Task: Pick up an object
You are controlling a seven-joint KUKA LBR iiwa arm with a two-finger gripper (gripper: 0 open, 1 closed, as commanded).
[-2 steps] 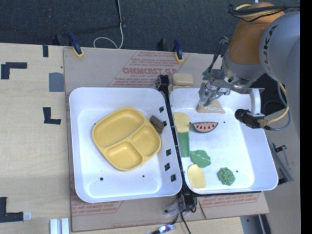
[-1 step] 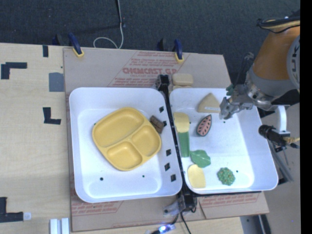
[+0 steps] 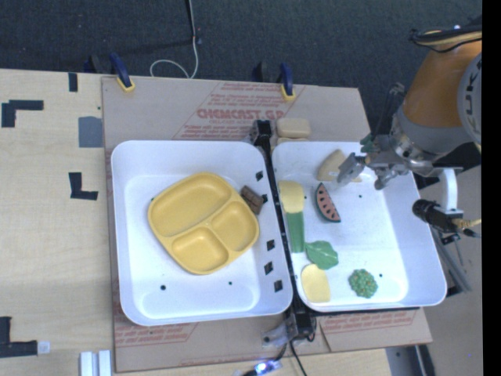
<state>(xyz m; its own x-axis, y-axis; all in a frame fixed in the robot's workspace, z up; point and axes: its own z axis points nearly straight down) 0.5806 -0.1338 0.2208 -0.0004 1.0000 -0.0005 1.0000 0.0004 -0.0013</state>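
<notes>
Jaws are hanging low over the far side of the right bin (image 3: 427,288). Honestly can't tell if they're clenched or released from this angle, and nothing is visibly between them. The arm (image 3: 446,92) comes in from the bench's right edge.

Closest thing to them is a beige wedge (image 3: 330,163), just beside them near that bin's far edge. A melon slice (image 3: 329,204) lies a bit nearer the middle. Along the bin's left wall there's a yellow-green strip (image 3: 293,218), then a leaf (image 3: 321,253), a yellow piece (image 3: 315,283) and a broccoli (image 3: 362,283) toward the near edge.

The left bin (image 3: 129,288) has a yellow tray (image 3: 203,222) with a brown bit (image 3: 252,200) at its right.

Only writing I can read is red print on the cardboard (image 3: 156,112) under the bins, looks like "CHEMCAST GP". A beige block (image 3: 293,128) sits on it. Two blue clamps (image 3: 121,73) pin it to the pale wood bench (image 3: 47,233), which has black tape marks. Dark carpet beyond the far edge.
</notes>
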